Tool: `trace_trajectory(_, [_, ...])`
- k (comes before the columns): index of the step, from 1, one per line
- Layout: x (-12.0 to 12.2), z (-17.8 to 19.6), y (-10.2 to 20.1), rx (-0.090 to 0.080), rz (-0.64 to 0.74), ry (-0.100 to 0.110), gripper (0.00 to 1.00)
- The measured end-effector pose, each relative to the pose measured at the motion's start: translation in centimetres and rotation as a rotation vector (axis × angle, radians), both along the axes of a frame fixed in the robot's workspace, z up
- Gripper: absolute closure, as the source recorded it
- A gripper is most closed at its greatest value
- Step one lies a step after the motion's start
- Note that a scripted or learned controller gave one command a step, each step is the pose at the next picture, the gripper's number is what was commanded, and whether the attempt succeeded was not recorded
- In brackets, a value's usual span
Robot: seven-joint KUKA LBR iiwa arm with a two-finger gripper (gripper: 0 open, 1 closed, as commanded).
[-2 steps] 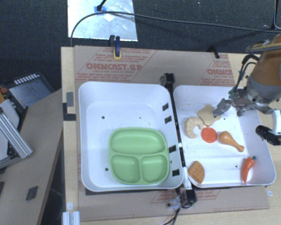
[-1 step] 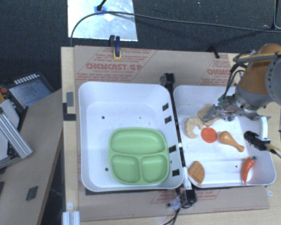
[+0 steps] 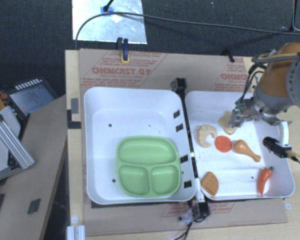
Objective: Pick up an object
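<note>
Your gripper (image 3: 236,119) sits low on the tan flat bread-like toy (image 3: 226,121), just up-right of the red round tomato (image 3: 223,143). Can't tell finger state; nothing lifted yet.

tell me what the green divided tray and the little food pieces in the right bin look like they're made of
The green tray looks like moulded plastic with a matte finish: one even colour and rounded compartment walls. The croissant, tomato slice, drumstick and chilli seem to be plastic toy food, with flat, uniform colours and smooth simplified shapes, though rubber can't be ruled out.
</note>
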State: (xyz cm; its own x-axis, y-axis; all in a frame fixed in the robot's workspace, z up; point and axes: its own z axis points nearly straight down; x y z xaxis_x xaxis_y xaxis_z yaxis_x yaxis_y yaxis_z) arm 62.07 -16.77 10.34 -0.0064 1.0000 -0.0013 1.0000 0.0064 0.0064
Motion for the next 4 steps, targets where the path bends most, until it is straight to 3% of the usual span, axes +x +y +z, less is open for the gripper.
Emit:
trace_trajectory(3, [1.6, 14.6, 0.1, 0.000, -0.001, 0.000, 1.00])
trace_trajectory(4, [1.5, 13.4, 6.0, 0.003, 0.003, 0.005, 1.00])
